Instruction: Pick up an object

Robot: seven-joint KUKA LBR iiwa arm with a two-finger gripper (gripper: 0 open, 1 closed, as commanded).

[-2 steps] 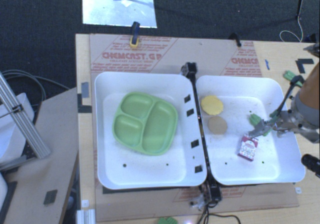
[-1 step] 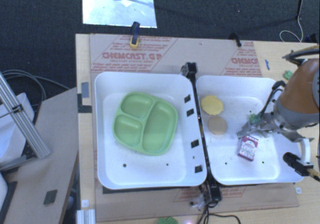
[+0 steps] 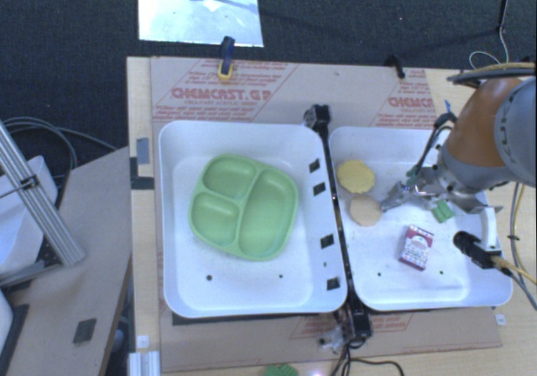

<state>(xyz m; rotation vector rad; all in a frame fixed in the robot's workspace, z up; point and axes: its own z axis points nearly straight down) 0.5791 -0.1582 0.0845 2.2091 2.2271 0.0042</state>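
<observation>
Reaching low in the right bin (image 3: pixel 394 295), claw (image 3: pixel 396 199) open beside tan disc (image 3: pixel 365 211); nothing grasped yet.

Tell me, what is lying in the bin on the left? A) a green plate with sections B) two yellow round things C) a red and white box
A: the green plate with sections lies in the left bin, while the small box and the two round things lie in the right bin.

plate (image 3: pixel 244 206): pale green
disc (image 3: pixel 356 175): yellow
round piece (image 3: pixel 365 211): tan
small box (image 3: pixel 416 248): red and white, perhaps printed
</observation>
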